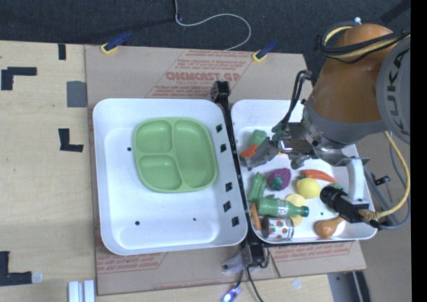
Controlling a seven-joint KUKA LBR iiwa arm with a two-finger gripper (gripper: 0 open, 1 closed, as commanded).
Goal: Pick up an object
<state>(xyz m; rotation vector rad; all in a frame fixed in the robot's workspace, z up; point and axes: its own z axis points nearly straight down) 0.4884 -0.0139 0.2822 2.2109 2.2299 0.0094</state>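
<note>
the toy objects lay crowded in the right bin (pixel 261 109): a purple piece (pixel 279 178) at the centre, a yellow lemon (pixel 308 187) just right of it, a green bottle (pixel 283 209) just below it, a small can (pixel 280 228) lower still, and an orange-red piece (pixel 317 175) above the lemon. the gripper (pixel 270 149) hung above and left of the purple piece, near a green and orange toy (pixel 253 143); whether its fingers were apart or together could not be told. the left bin (pixel 107 161), well left of the purple piece, held a green divided plate (pixel 175 154).
</note>
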